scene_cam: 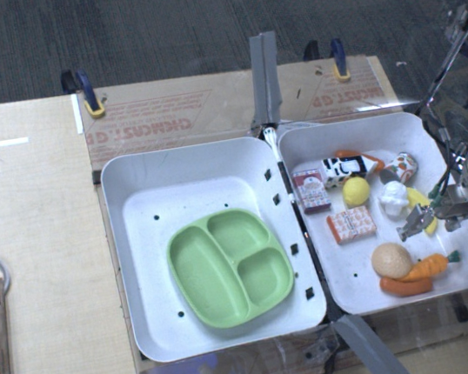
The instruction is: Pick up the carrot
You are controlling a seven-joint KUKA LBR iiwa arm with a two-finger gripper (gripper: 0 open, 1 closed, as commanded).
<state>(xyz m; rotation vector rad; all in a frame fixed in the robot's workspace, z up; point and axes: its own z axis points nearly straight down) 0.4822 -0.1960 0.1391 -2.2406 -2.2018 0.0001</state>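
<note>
Two white bins (128, 242) side by side on pale wood-grain bench (27, 214). Mint green divided plate (232, 266) in the left one. Right one way more colourful: orange carrot (427, 266) with a little green tip, darker orange-red sausage-looking thing (406, 286) under it, tan egg (392, 260), bright yellow lemon (356, 191), white lumpy item (393, 197), dark red carton (311, 190) with a white label, pinkish-red patterned box (351, 225), black-and-white cow-print piece (337, 170). Metallic silver gripper (421, 220) with a bit of yellow showing behind it. Brown cardboard (204, 107) with faded red lettering at the back, blue-and-yellow clamps (89, 94) on it. Dark grey carpet beyond.
</note>
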